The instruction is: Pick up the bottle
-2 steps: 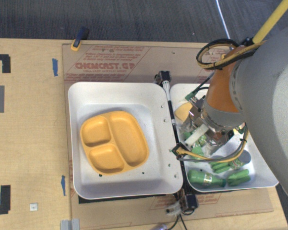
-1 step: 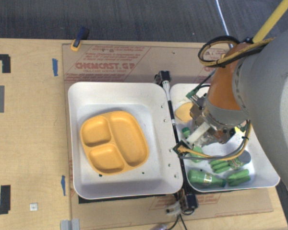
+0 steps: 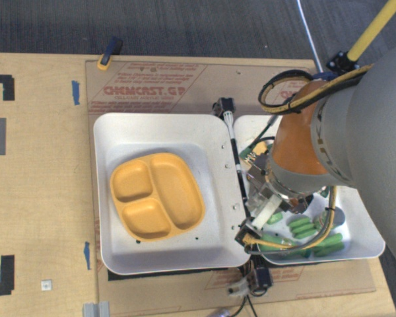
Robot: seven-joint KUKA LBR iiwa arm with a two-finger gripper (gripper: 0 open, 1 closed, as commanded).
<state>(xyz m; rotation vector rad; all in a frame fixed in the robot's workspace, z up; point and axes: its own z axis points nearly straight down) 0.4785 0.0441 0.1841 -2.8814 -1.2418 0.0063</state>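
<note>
Camera view shows the fingers lowered into the right bin, near its left wall, below the grey arm and its orange band. Whether they are spread or closed cannot be told, since the wrist and its cables hide most of them. A white, elongated part is seen at the tool's tip, slanted toward the lower left; it cannot be told whether it belongs to the tool or is a separate thing. Just beside it, to the right and below, green objects are seen lying on the bin floor, one ribbed and short, another longer along the near wall. Which of these, if any, is the bottle cannot be told with certainty; the long green one is the likeliest. Nothing is clearly seen to be gripped.

A yellow cable is looped along the bin's near edge. The left bin is seen just beside the right one, and a yellow divided tray with three compartments is held in it, lying tilted. Both bins are carried on a cardboard sheet on the tabletop.
</note>
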